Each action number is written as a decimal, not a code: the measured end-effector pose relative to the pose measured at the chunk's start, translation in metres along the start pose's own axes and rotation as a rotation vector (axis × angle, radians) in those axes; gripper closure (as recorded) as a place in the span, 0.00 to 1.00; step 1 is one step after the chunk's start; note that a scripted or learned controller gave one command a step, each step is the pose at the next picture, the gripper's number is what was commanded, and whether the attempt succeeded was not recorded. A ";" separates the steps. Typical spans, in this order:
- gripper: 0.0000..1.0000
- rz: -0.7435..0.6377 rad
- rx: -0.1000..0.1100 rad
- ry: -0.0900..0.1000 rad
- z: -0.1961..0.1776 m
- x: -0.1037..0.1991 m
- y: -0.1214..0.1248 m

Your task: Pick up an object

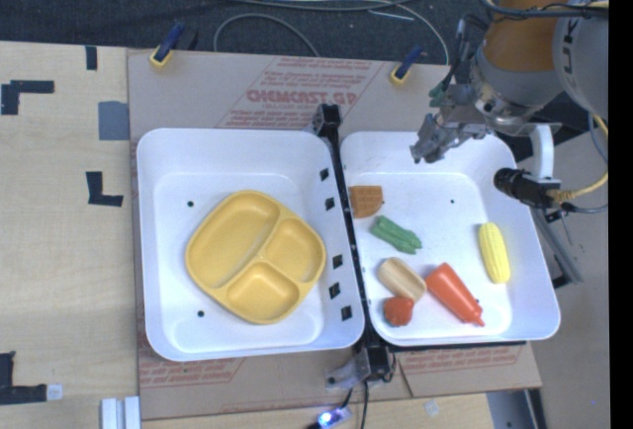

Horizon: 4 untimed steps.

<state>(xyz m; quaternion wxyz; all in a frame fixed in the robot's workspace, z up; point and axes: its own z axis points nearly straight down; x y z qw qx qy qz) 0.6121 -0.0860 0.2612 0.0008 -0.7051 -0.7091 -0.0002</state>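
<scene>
Camera view: glossy plastic carrot [456,294], ridged corn [494,252], smooth white bin [529,318].

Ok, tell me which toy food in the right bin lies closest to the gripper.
The brown cracker-like square, topmost in the bin beside the divider, just above the green pod.

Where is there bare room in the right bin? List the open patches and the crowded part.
Bare floor in the right bin: the far strip under the gripper, and the middle between the green bean and the corn. Crowded: the near-left, where the hot dog, tomato and carrot cluster.
</scene>
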 end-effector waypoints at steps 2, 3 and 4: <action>1.00 0.001 0.002 0.000 0.015 0.085 -0.041; 1.00 0.001 0.003 -0.001 0.030 0.125 -0.058; 1.00 -0.001 0.003 0.000 0.026 0.176 -0.084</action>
